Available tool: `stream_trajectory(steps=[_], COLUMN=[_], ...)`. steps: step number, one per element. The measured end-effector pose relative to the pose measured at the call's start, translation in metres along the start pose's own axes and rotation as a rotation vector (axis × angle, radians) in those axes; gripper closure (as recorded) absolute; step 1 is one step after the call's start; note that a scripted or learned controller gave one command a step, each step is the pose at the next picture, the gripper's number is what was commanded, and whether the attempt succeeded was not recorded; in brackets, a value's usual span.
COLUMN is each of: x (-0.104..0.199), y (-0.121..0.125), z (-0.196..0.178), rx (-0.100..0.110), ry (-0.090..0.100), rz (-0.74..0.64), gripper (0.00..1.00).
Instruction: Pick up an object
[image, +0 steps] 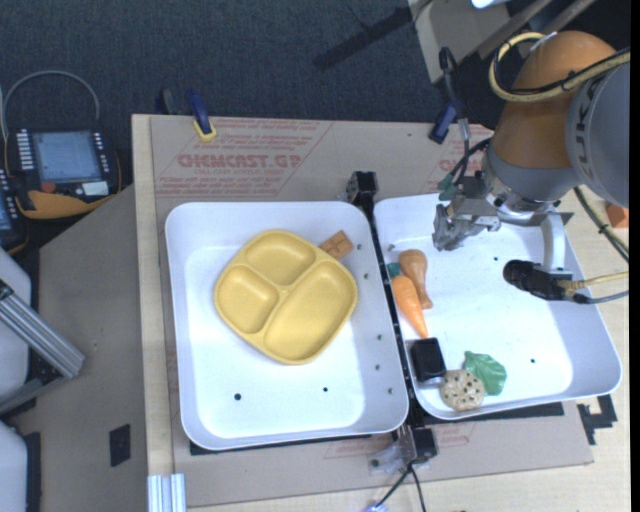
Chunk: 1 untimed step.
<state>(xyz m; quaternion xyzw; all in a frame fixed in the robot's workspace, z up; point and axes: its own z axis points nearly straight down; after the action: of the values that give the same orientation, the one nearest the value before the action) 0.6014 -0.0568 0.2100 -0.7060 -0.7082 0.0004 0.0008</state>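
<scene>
My gripper (450, 237) hangs over the far middle of the right bin (580, 350), fingers pointing down, with nothing seen between them. Just left and nearer lie a tan drumstick-shaped piece (415, 272) and an orange carrot (408, 304) along the bin's left side. Toward the front of that bin sit a black block (428, 358), a round speckled cookie (462, 390) and a green leafy piece (488, 369). The gripper is apart from all of them.
The left bin (200, 380) holds a yellow divided plate (286, 295), with a small brown block (337, 244) at its far right edge. A black divider runs between the bins. The bench stands on a cardboard sheet (250, 150).
</scene>
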Motion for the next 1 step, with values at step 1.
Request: stream_trajectory(steps=[1], x=[0.0527], y=[0.0102], z=[0.0055], rx=[-0.003], ry=[0.000], rz=[-0.002], gripper=[1.00])
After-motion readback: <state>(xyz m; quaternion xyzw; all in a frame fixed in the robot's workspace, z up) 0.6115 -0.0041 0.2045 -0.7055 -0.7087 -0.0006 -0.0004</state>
